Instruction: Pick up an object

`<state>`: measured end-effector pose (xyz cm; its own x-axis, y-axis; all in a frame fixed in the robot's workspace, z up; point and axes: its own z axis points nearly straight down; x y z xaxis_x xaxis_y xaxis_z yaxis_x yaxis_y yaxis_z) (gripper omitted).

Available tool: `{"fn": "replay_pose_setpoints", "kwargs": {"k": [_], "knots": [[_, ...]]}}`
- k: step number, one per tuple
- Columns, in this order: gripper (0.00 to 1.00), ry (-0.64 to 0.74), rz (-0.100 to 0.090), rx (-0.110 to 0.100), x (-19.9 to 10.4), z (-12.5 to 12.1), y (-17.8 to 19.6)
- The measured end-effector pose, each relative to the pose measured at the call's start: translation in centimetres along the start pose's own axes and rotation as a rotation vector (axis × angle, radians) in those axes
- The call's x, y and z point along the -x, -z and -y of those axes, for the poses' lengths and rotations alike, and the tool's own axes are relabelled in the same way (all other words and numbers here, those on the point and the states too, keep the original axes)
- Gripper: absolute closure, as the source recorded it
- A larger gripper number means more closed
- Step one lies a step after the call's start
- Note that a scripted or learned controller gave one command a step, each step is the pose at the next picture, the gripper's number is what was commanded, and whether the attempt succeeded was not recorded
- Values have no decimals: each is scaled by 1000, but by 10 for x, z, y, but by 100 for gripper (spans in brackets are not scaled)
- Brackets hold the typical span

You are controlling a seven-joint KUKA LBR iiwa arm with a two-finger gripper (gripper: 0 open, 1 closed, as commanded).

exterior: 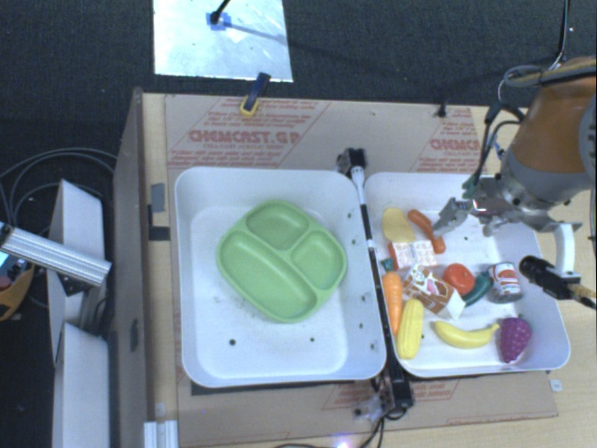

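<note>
A: Where is the arm at this frame?

B: The grey arm with the orange band [556, 124] comes in from the right. Its two-finger gripper [471, 215] hangs over the upper part of the right white bin [560, 343]. The fingers look spread, with one grey finger [451, 217] angled down-left. Nothing sits between them.

A: Candidate objects?

B: All are in the right bin. A small red-orange sausage-shaped toy [424, 228] lies just left of that finger, beside a pale yellow rounded toy [397, 223]. Below them are a red-and-white packet [407, 253], a red toy tomato [458, 276] and a brown-and-white boxed item [431, 290]. An orange toy carrot [393, 299] and a yellow corn cob [409, 328] lie along the bin's left wall. A yellow toy banana [464, 334], purple grapes [514, 338] and a small silver can with a red label [506, 282] are lower right.

A: Left bin?

B: The left white bin [210, 343] holds a green three-compartment plastic plate [280, 259], lying flat.
</note>
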<state>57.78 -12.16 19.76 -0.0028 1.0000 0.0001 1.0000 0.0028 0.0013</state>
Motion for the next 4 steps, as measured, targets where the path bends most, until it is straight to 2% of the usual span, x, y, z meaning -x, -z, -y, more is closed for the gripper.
{"fn": "replay_pose_setpoints", "kwargs": {"k": [1,2,3,4], "knots": [[0,3,2,0,14,-47,-95],[100,3,1,3,14,-47,-80],[0,3,1,2,14,-47,-80],[0,4,0,2,-6,-79,-114]]}}
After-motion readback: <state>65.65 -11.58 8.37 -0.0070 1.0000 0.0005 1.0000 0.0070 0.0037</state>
